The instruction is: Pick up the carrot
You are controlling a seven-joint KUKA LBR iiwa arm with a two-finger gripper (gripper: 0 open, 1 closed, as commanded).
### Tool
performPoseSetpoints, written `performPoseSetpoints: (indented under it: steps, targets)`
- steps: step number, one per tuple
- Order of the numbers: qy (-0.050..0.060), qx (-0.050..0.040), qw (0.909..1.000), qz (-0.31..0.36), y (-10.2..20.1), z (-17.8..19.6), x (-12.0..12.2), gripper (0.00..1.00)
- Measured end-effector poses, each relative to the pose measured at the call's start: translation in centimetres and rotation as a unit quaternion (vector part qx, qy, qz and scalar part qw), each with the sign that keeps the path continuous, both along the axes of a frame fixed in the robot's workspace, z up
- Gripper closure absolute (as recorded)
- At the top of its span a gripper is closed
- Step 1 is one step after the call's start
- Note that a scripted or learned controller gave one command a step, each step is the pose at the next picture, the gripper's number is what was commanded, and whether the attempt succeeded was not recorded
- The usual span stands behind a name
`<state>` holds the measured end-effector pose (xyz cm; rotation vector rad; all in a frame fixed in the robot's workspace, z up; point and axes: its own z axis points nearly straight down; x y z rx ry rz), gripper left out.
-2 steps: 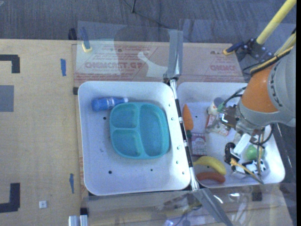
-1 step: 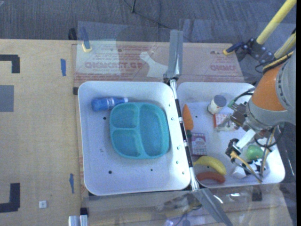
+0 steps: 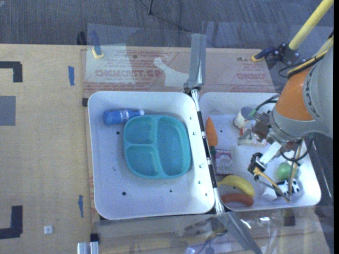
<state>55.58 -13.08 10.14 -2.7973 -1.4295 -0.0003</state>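
Observation:
The orange carrot (image 3: 211, 132) lies lengthwise along the left wall of the right bin (image 3: 312, 194), near the divider between the two bins. My gripper (image 3: 252, 135) hangs over the middle of the right bin, below the arm's orange band (image 3: 295, 98). It is to the right of the carrot, with a clear gap of white floor between them. Nothing shows in its grasp.
In the right bin are a small printed box (image 3: 223, 162), a banana (image 3: 237, 183), a red sausage (image 3: 237, 199), a green fruit (image 3: 285, 170), a die (image 3: 293, 187) and a white cup (image 3: 246, 115). The left bin (image 3: 100, 194) holds a teal divided plate (image 3: 157, 145) and a blue bottle (image 3: 119, 115).

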Motion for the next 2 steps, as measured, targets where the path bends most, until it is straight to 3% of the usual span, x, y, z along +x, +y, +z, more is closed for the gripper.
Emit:
performPoseSetpoints:
  steps: [1,2]
  targets:
    - [0.000,0.0000,1.0000,0.000,0.0,1.0,0.0,1.00]
    - [0.001,0.0000,0.9992,-0.039,5.5,8.3,-2.0,1.00]
